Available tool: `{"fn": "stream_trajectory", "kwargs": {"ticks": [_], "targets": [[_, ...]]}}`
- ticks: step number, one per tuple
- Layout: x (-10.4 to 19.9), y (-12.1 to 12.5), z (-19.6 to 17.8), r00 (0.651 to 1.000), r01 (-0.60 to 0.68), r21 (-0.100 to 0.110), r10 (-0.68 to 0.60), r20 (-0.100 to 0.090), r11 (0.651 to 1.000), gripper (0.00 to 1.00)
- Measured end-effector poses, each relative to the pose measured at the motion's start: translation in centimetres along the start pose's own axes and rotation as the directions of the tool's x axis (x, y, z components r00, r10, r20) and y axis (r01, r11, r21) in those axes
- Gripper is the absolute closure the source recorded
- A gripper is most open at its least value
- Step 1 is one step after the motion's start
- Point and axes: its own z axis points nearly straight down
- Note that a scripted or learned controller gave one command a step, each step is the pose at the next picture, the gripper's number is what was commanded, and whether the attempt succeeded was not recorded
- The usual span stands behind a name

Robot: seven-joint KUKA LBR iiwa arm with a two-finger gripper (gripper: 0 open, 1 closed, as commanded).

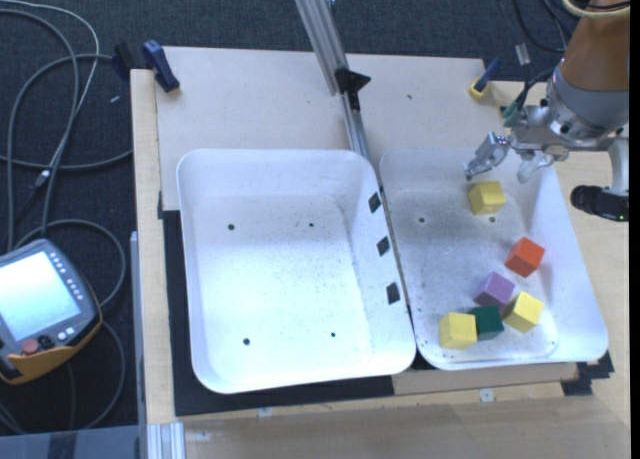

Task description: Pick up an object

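Yellow block [487,197] lies just below the tool [506,159], whose fingers spread apart.

Two bins side by side, right bin [560,247] holding six blocks, one block [487,197] apart behind cluster [495,307]

Arm [600,37] cropped by the top-right corner; green block [489,321] half behind yellow neighbours.

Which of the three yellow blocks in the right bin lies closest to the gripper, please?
The lone yellow block at the bin's far end, just below the gripper; the other two sit in the near-end cluster.
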Motion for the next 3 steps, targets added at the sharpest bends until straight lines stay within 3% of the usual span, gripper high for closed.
{"fn": "stream_trajectory", "kwargs": {"ticks": [1,2,3], "targets": [[-1.1,2.2,9.1,1.0,-0.001,-0.011,0.001,0.003,1.0,0.0],[-1.1,2.2,9.6,1.0,0.0,-0.013,0.0,0.004,1.0,0.0],[-1.1,0.4,10.6,1.0,0.002,-0.008,-0.002,0.002,1.0,0.0]]}}
